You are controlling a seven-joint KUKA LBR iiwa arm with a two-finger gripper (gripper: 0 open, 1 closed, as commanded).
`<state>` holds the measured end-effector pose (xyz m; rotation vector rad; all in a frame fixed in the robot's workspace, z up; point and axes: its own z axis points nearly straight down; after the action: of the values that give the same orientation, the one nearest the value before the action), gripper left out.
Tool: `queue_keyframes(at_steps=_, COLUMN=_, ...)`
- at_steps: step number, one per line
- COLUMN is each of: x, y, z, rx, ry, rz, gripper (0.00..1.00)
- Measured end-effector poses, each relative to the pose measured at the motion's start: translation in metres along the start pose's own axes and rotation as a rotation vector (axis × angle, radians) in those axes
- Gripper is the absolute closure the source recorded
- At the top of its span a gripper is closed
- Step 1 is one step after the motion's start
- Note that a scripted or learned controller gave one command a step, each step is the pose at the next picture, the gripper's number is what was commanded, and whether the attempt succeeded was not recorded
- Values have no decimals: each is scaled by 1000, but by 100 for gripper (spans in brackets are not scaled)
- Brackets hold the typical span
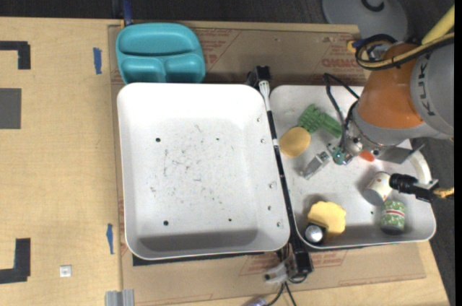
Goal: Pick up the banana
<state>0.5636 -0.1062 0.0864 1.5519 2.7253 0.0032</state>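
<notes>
The banana (pixel 327 216), a short bright yellow lump, lies near the front wall of the right bin (pixel 426 232). My gripper (pixel 320 162) hangs below the orange-banded wrist (pixel 386 106), low over the middle of that bin. It sits behind the banana and apart from it, just right of a pale yellow round object (pixel 294 141). Nothing yellow shows at its tip.
The right bin also holds a green ridged piece (pixel 320 120), a white cup (pixel 378 185), a green speckled ball (pixel 393 217) and a small dark round item (pixel 314 233). The left bin (pixel 195 167) lies alongside. A teal tray (pixel 160 52) stands behind it.
</notes>
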Motion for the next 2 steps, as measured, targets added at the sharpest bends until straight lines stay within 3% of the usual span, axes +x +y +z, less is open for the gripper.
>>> queue_keyframes(at_steps=1, x=66, y=-45, z=-99, rx=4, ry=3, rz=212, gripper=0)
queue_keyframes(at_steps=2, x=-28, y=-113, z=-181, rx=3, ry=1, rz=112, gripper=0)
